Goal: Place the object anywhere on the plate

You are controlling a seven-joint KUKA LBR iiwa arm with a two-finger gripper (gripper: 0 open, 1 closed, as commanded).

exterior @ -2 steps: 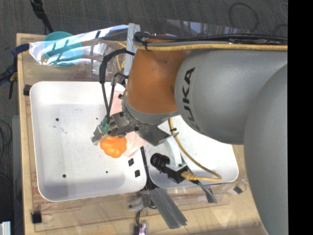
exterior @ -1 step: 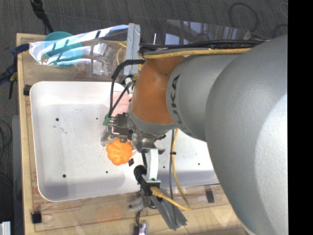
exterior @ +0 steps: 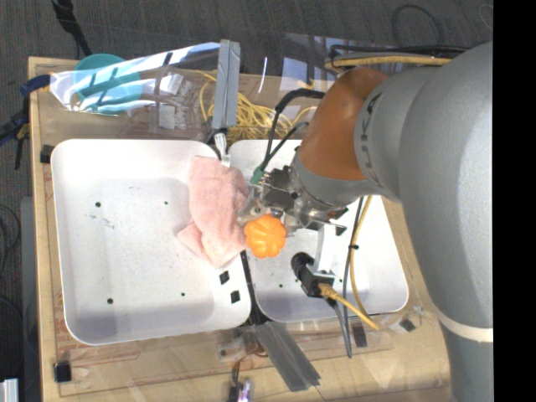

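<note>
The task's thing is a small orange pumpkin-shaped toy (exterior: 265, 236), round and plump, with shallow ribs running down its glossy, plastic-looking skin. It sits near the middle of the bench, right at the seam between the two bins, over the left edge of the right shallow white bin (exterior: 381, 287). At its nine to eleven o'clock, touching it, lies a crumpled pale pink cloth (exterior: 213, 212), soft and nubbly like terry towel, draped across the right rim of the left shallow white bin (exterior: 117, 249), whose smooth floor shows a few small dark dots.

The grey arm with its orange band (exterior: 339, 132) comes in from three o'clock, its metal gripper (exterior: 272, 206) low over the pumpkin's twelve o'clock side. From here I cannot tell how far the claw is open, or whether it grips the pumpkin at all.

At twelve o'clock beyond the bins lies a tangle of yellow cable (exterior: 243, 115), and at ten o'clock a clear crinkled plastic bag with something turquoise inside (exterior: 109, 86).
</note>
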